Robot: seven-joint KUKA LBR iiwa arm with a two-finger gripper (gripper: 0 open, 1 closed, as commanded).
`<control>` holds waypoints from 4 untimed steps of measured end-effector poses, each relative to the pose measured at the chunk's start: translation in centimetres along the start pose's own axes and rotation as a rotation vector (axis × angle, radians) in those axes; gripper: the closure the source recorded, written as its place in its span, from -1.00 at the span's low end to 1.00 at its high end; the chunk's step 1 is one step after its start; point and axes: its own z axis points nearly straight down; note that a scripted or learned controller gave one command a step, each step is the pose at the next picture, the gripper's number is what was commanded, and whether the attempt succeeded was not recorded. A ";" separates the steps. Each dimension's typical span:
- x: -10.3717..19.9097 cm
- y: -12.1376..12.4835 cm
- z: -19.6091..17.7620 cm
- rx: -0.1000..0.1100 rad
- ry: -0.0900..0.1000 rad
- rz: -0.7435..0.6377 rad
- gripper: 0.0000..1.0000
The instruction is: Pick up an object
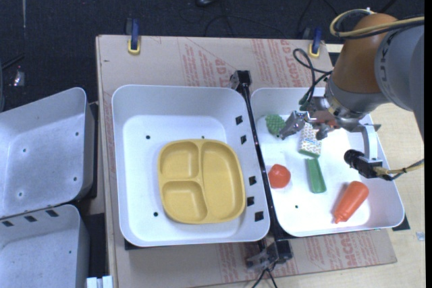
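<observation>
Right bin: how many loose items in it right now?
5 visible. Green piece at the far left, patterned block under the pincer, green stick mid-bin, red tomato by the divider, orange carrot near right. The arm may hide more.

right bin (388, 212): tomato (279, 176) | green stick (315, 175) | carrot (350, 201) | leafy green (275, 123)

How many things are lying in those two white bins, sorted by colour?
Yellow: 1, the divided plate
Red: 1, the tomato
Orange: 1, the carrot
Green: 2, the stick and the leafy piece
White-green patterned: 1, the small pack
Total: 6
</observation>
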 end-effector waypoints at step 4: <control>0.2 1.0 -5.6 -0.012 -0.002 -0.004 1.00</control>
